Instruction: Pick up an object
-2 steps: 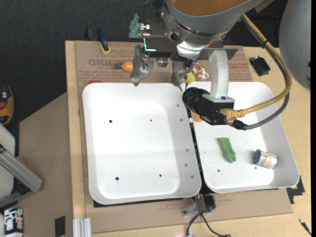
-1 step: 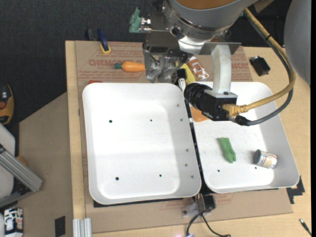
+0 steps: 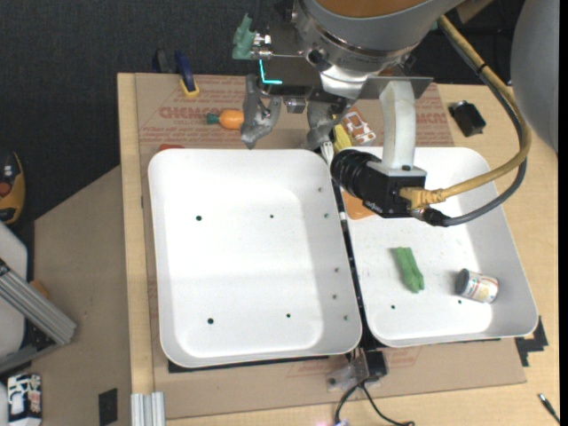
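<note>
End effector [image 3: 286,127] at 12 o'clock above the bins, fingers parted, gripping nothing | green oblong block [image 3: 408,268] and small cylindrical jar [image 3: 477,286] in right white bin [image 3: 497,238], 4 o'clock

This looks like a robot lab or workshop. Two white bins, the left bin [image 3: 240,256] and the right bin [image 3: 461,238], sit side by side on a brown cardboard sheet [image 3: 142,149] with red printed letters. A big grey robot arm [image 3: 373,7] hangs over them, with a yellow cable [image 3: 497,171] and black wires. A metal rail [image 3: 35,309] lies at the left.
</note>
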Available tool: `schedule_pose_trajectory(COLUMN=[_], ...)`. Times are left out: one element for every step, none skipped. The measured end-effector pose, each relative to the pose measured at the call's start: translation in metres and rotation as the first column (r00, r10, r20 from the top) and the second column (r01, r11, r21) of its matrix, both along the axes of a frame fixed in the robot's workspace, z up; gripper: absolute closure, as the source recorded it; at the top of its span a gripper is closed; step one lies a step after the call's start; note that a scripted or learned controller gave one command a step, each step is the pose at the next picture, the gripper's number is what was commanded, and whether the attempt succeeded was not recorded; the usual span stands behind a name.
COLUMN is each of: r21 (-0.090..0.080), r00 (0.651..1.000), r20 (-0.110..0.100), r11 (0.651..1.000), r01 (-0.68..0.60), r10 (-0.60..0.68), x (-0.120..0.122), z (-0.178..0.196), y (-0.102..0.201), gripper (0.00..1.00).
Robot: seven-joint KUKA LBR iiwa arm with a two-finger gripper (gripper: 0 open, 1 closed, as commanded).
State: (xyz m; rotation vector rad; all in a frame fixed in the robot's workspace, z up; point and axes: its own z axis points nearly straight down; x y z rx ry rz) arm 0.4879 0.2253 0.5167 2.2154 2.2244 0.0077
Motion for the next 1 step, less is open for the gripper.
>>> schedule_pose_trajectory(r21=[0.002], r00=[1.0], r20=[0.004], r11=[1.0], r01=[-0.001], r10=[0.001], x=[0.0004], z=[0.011], y=[0.0008], gripper=[1.0])
